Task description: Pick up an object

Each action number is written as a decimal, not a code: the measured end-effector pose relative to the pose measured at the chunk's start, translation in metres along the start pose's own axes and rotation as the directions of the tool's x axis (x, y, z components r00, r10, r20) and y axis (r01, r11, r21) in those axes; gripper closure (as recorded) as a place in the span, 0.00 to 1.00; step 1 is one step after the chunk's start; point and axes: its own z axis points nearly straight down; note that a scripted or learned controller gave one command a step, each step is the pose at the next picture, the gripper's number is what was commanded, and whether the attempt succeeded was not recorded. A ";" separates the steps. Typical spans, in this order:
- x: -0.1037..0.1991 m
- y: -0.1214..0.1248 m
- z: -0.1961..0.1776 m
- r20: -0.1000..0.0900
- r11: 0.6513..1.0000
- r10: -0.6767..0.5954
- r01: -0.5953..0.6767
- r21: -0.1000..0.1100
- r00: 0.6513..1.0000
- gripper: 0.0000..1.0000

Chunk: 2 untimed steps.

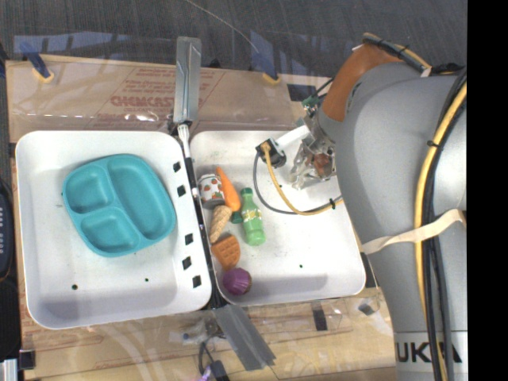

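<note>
My gripper (308, 167) hangs over the upper right part of the right bin (317, 252), under the orange band of the arm (349, 86). A small reddish-brown patch (321, 163) shows right at the gripper; I cannot tell what it is. The loose objects lie along the bin's left side, well left of the gripper: an orange carrot (228, 189), a green bottle (252, 217), a small white and red can (209, 187), a tan bread-like piece (220, 222), an orange ridged piece (227, 251) and a purple ball (236, 280).
A teal divided plate (119, 205) lies in the left bin (48, 276). A yellow and black cable (274, 197) loops from the gripper down over the right bin's floor. A grey divider (190, 213) separates the bins. The arm's grey body covers the right bin's right edge.
</note>
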 end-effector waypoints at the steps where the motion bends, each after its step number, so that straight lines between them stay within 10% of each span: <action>1: 0.001 -0.002 -0.010 0.000 1.000 -0.008 0.008 0.001 1.000 1.00; 2: -0.004 0.002 0.011 0.004 1.000 0.009 -0.009 0.001 1.000 1.00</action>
